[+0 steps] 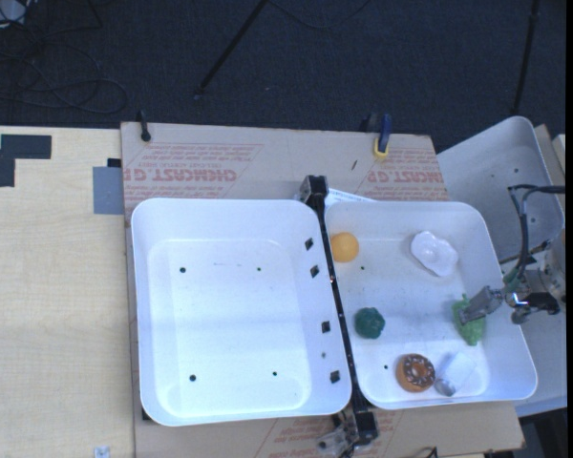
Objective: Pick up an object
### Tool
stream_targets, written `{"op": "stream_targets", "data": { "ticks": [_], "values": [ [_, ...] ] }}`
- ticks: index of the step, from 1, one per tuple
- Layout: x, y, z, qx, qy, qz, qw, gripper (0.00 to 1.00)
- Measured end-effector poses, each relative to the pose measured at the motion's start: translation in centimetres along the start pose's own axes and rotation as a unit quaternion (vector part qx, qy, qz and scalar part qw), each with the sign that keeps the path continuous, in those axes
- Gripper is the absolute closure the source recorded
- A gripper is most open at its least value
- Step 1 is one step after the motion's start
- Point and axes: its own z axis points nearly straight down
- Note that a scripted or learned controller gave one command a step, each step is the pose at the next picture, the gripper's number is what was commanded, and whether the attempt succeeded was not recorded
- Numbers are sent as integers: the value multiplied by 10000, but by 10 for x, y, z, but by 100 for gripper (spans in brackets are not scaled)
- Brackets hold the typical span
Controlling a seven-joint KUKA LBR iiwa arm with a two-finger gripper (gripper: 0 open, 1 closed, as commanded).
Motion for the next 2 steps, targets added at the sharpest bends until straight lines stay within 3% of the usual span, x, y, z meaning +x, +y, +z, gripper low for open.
{"op": "stream_targets", "data": {
  "ticks": [1, 2],
  "values": [
    [-1, 0, -10, 5, 0, 2, 10000, 100],
    [-1, 0, -9, 7, 1, 16, 10000, 0]
  ]
}}
